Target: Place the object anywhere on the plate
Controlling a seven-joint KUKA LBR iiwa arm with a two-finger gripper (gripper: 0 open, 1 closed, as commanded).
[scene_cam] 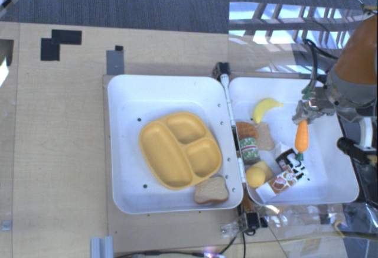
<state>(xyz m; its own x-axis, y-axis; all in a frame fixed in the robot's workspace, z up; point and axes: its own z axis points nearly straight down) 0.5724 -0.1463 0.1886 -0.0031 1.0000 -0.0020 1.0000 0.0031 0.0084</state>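
Observation:
The yellow divided plate (179, 148) lies in the left white bin (127, 133). My gripper (305, 116) is over the right bin (331, 192), near its upper right part. An orange carrot (302, 136) hangs straight down from the fingertips, which are shut on its upper end. Its green tip points toward a small printed carton (287, 175). The grey arm with its orange band (359, 56) comes in from the right.
In the right bin lie a yellow banana (264, 108), a green-labelled can (248, 148), a brown piece (246, 130), a beige slice (264, 136) and a lemon (256, 175). A bread slice (211, 190) sits beside the plate's lower right edge in the left bin.

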